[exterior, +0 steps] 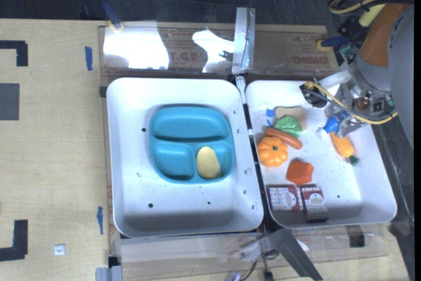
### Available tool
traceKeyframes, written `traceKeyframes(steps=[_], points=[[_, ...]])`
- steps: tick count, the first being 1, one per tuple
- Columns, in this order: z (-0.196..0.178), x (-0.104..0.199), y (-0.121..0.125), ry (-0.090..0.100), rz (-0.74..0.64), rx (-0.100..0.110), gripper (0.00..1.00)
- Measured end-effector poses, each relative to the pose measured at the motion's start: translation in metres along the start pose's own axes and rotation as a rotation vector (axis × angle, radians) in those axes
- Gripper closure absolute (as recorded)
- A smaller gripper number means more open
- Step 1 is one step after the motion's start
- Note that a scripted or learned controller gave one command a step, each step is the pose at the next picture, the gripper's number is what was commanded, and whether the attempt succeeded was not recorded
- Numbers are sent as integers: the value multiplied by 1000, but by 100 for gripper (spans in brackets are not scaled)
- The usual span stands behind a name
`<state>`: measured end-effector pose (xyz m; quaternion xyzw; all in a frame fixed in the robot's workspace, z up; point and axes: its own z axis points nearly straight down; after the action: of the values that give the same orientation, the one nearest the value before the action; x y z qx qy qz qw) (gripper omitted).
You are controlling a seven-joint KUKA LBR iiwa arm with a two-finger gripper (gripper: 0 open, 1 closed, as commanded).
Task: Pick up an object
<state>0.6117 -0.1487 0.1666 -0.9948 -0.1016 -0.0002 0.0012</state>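
Observation:
The right bin (375,187) holds several toy foods: an orange pumpkin (273,152), a hot dog (284,137), a green piece (287,123) on a tan bread slice (291,112), a red-orange chunk (300,172), a carrot (343,144), a small blue item (333,122) and two red-and-white packets (298,197). My gripper (329,102) hangs over the bin's far right corner, just above the blue item and the carrot. Its wrist and cables hide part of that corner. Nothing shows held in it.
The left bin (125,141) holds a blue divided tray (187,128) with a yellow oval (208,162) in its near right compartment. A metal divider post (242,43) stands behind the bins. The arm body (395,49) fills the right side.

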Motion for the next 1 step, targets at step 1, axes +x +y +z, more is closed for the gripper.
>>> traceKeyframes(steps=[1], points=[[2,-1,0,-4,0,1,0]])
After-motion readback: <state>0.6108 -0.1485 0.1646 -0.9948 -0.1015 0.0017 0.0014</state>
